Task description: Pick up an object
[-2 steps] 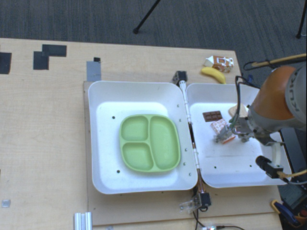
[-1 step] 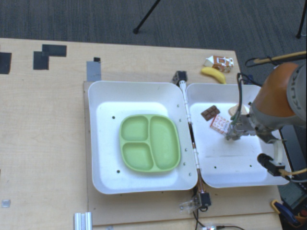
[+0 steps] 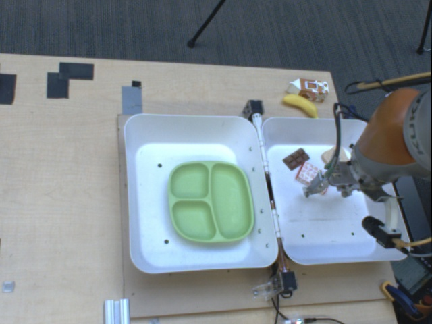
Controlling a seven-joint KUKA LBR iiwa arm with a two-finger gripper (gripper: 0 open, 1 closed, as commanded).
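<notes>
Two white bins sit side by side; the left bin (image 3: 135,201) holds a green divided plate (image 3: 210,202), the right bin (image 3: 337,245) the candidates. Your gripper (image 3: 316,189) is low over the right bin, touching or just beside a small red-and-white packet (image 3: 307,173), with a brown packet (image 3: 295,158) just beyond. Whether it grips anything cannot be told. Judged step: the grasp itself. Next, you need a secure closure on the packet, then a straight lift.
</notes>
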